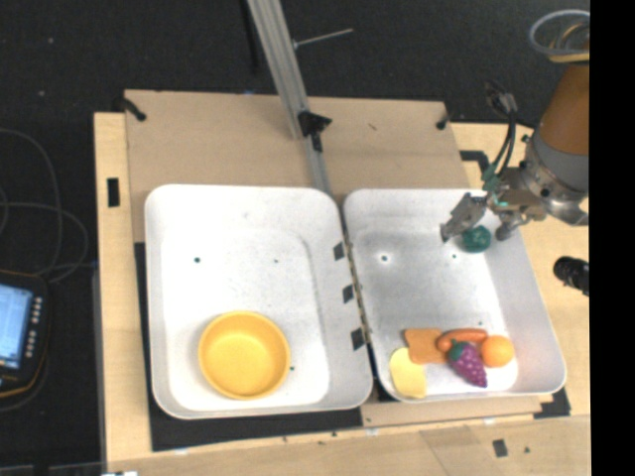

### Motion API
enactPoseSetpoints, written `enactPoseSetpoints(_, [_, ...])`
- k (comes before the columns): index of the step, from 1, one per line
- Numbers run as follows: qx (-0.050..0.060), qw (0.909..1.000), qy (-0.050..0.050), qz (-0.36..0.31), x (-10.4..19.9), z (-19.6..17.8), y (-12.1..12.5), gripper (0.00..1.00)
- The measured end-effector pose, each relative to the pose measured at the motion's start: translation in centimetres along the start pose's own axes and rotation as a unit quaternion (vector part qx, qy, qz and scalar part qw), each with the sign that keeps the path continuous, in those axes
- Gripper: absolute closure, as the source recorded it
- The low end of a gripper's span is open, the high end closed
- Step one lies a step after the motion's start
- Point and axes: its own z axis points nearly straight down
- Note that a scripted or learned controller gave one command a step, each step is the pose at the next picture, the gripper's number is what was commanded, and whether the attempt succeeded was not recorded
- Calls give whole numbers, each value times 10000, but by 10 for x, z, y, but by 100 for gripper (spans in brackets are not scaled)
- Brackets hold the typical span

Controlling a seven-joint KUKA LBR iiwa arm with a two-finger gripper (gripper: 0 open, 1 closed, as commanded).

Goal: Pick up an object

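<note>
My gripper (480, 222) hangs over the far right part of the right bin (427, 266), its grey fingers spread on either side of a small teal object (478, 239) that lies just below them. Nothing sits between the fingers. At the near end of the same bin lies a cluster of toy food: a yellow piece (408, 374), an orange slab (425, 344), a carrot-like piece (463, 336), purple grapes (469, 364) and an orange (497, 351). A yellow bowl (244, 354) rests in the near part of the left bin (198, 236).
A slanted metal post (283, 62) rises from behind the bins, down to the gap between them. A divider with black clips (349, 293) separates the two bins. A handheld screen (18, 330) lies off the bench at the left.
</note>
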Motion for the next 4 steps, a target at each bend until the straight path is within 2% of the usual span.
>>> enactPoseSetpoints(1, [-2,10000,3,4,0,0,0,0])
enactPoseSetpoints(3, [31,10000,-1,30,12,116,-3,0])
enactPoseSetpoints(4, [26,10000,-4,28,18,161,-4,0])
